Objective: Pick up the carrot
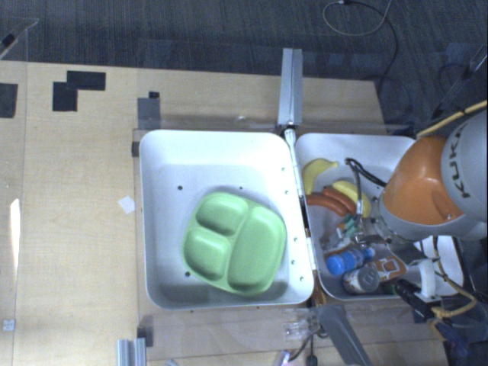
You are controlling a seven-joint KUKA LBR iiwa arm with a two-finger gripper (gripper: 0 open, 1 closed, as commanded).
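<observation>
Long tapered orange-red carrot point(328, 200) lying flat in the right white bin, near that bin's left wall. It runs left to right, slanting slightly down toward the right, its left tip almost at the wall. Its far right end is hidden, so how far it reaches cannot be told.

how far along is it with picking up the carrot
Done so far: the arm has reached over the right bin. In hand: nothing visibly; the carrot lies in that bin beside the yellow banana, with the gripper just next to it. Left: the grasp and the lift. The green divided plate sits in the left bin.
</observation>
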